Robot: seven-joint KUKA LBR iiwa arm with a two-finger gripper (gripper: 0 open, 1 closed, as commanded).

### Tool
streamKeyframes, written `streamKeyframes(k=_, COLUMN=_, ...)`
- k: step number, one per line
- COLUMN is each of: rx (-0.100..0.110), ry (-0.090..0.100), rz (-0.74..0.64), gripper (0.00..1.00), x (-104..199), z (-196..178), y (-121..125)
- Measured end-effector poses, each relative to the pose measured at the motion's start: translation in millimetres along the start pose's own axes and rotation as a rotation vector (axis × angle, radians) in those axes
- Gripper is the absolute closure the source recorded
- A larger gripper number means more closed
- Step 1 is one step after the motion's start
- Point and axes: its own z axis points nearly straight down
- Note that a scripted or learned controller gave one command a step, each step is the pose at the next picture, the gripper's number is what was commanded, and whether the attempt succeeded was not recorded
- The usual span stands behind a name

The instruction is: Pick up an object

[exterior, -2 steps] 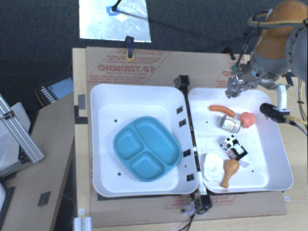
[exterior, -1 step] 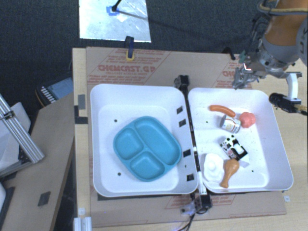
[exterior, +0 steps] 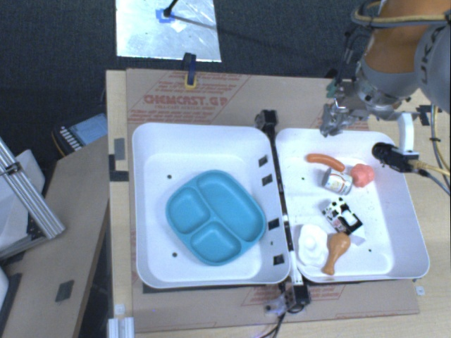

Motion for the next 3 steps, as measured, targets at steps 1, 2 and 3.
streamKeyframes(k=1, rx=0.001, ry=0.0, rz=0.0, gripper=1.0, x=45.7, z=14.6, y=-9.2)
streamKeyframes(k=2, rx=0.002, ry=0.0, rz=0.0, gripper=1.0, x=87.5, z=17.6, y=-20.2)
streamKeyframes(k=3, rx=0.001, ry=0.001, rz=-0.001, gripper=1.0, x=143.0, z=12.8, y=-31.3)
